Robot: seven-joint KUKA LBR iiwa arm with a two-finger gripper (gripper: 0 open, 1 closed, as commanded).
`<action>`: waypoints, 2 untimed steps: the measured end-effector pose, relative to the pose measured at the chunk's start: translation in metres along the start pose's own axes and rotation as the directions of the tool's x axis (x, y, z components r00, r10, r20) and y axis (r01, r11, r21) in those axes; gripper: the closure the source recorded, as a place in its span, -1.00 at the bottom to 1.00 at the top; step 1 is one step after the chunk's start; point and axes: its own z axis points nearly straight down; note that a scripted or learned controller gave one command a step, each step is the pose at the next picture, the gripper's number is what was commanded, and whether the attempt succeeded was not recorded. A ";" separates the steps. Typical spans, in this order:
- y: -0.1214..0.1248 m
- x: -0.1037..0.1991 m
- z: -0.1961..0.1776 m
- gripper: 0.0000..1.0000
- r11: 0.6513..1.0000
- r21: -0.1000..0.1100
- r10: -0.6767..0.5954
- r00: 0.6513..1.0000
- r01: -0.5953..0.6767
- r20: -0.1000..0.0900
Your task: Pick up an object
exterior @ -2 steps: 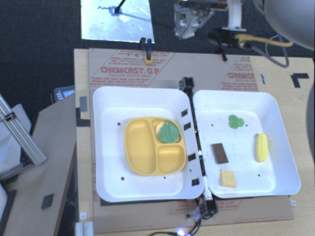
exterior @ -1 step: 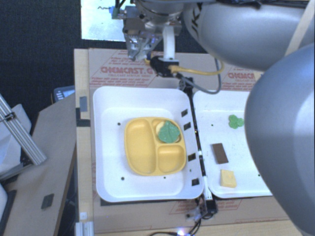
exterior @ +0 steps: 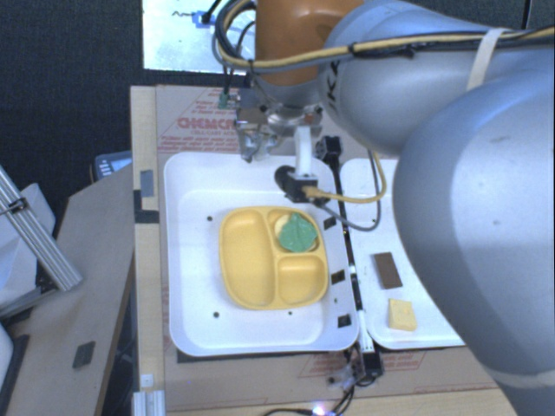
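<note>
Right now my gripper [exterior: 273, 159] hangs over the far edge of the left bin [exterior: 186, 232], near the tray [exterior: 251, 271]; whether it is released or clenched I cannot tell. Nothing is in its grasp that I can see. The green piece [exterior: 297, 232] lies in the tray's upper right compartment, probably my nearest target. A brown block [exterior: 387, 269] and yellow block [exterior: 401, 314] lie in the right bin [exterior: 364, 180].

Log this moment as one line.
gripper: above left bin's far edge | yellow tray: in left bin, green piece in it | holding: nothing seen
</note>
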 end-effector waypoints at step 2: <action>-0.033 -0.001 -0.027 1.00 1.000 -0.014 -0.002 1.000 0.002 -0.006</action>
